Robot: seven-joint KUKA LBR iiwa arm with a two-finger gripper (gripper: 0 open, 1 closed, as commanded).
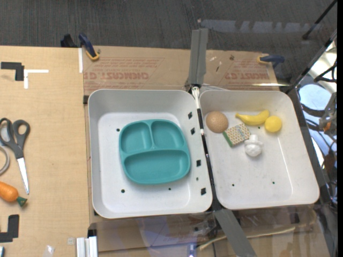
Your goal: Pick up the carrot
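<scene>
One carrot [7, 192] on the wooden bench [48, 106], well left of the left bin [95, 159], near scissors [16, 143]; hand's state unclear.

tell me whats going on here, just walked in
Nothing is being handled at this moment. Two white bins sit side by side: the left bin holds a teal divided plate, the right bin holds a banana, a lemon, a brown egg-shaped item, a small patterned block and a white object. The carrot lies outside both bins, at the bench's far left edge below the scissors.
</scene>
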